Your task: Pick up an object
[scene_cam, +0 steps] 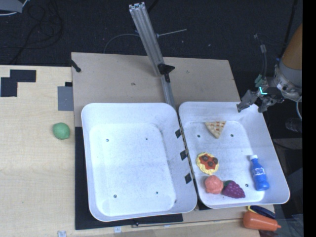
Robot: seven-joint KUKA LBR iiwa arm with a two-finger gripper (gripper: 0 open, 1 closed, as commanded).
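My gripper (253, 102) hovers at the far right corner of the right bin (276, 154), its two dark fingers spread open with nothing between them. Inside that bin lie a tan pizza slice (216, 128) near the back, a yellow round toy with red and dark spots (208, 163) in the middle, a pink-orange ball (214, 184) and purple grapes (233, 189) at the front, and a blue bottle with a white cap (258, 172) along the right wall. The gripper is well behind the bottle and to the right of the pizza slice.
The left bin (94, 132) sits beside the right one. A green ball (61, 131) rests on the wooden bench at the left. An orange carrot-like toy (260, 221) lies outside the right bin's front corner. A metal rail (150, 38) slants up behind the bins.
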